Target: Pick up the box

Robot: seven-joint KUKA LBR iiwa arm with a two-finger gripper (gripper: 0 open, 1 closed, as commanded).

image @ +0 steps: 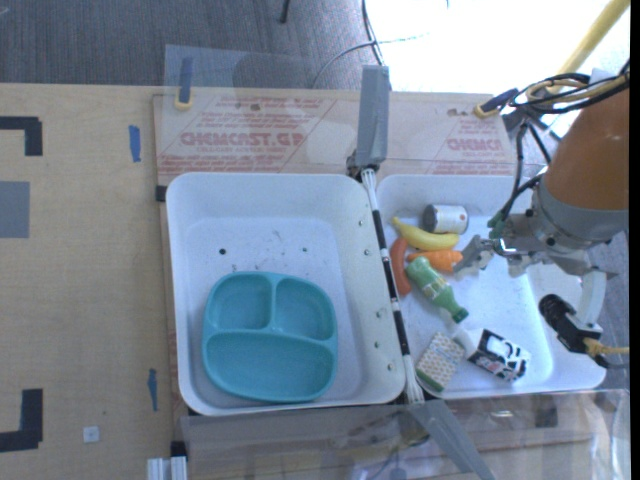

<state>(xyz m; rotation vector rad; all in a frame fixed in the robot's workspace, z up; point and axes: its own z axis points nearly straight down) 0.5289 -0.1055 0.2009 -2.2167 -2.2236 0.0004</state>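
A small black-and-white box (499, 355) lies near the front of the right bin (560, 373). Just to its left rests a flat beige-and-green patterned packet (437, 362). My gripper (478, 253) hangs over the middle of the right bin, beside the orange carrot (436, 261) and well behind the box. Nothing shows in its grasp. The grey wrist and orange band (598, 158) hide the bin's right side.
The right bin also holds a silver can (446, 218), a banana (424, 235) and a green bottle (437, 291). A teal divided plate (268, 336) sits in the left bin (200, 208). Cables (520, 98) loop above the arm.
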